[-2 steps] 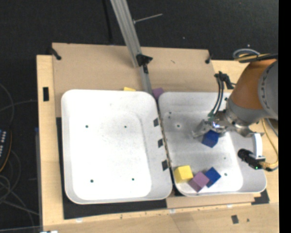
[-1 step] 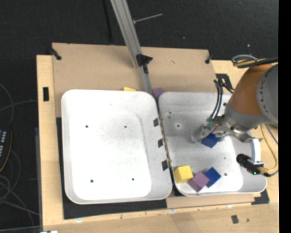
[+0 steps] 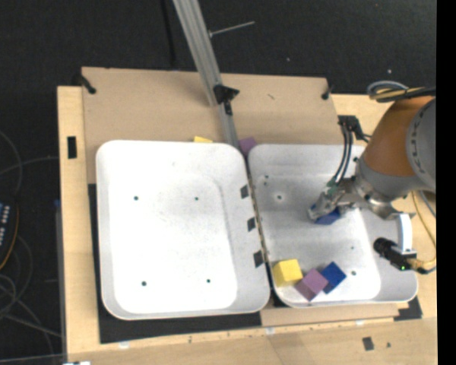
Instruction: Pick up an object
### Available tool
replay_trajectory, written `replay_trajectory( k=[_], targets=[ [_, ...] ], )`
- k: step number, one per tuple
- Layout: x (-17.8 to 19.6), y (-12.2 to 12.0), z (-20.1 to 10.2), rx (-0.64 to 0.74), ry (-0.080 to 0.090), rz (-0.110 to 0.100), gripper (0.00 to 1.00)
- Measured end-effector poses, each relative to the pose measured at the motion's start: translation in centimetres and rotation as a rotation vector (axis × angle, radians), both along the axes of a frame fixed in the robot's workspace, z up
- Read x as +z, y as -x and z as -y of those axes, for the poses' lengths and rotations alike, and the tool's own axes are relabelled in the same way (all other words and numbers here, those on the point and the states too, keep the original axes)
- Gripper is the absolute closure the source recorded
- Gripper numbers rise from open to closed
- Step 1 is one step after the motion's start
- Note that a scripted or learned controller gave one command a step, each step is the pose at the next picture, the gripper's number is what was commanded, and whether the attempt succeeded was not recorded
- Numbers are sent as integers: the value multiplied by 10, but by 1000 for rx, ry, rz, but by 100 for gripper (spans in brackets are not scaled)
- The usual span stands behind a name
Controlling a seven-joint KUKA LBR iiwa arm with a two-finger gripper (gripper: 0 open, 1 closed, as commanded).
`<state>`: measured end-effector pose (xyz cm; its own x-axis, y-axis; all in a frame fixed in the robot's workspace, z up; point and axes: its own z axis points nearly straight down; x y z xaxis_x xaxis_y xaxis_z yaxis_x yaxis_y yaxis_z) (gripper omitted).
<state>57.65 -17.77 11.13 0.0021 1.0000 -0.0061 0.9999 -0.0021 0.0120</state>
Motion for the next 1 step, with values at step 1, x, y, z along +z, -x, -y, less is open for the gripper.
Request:
replay_trajectory(
  k=[1],
  targets=[
    [69, -12, -68, 11, -7, -3, 100]
  ],
)
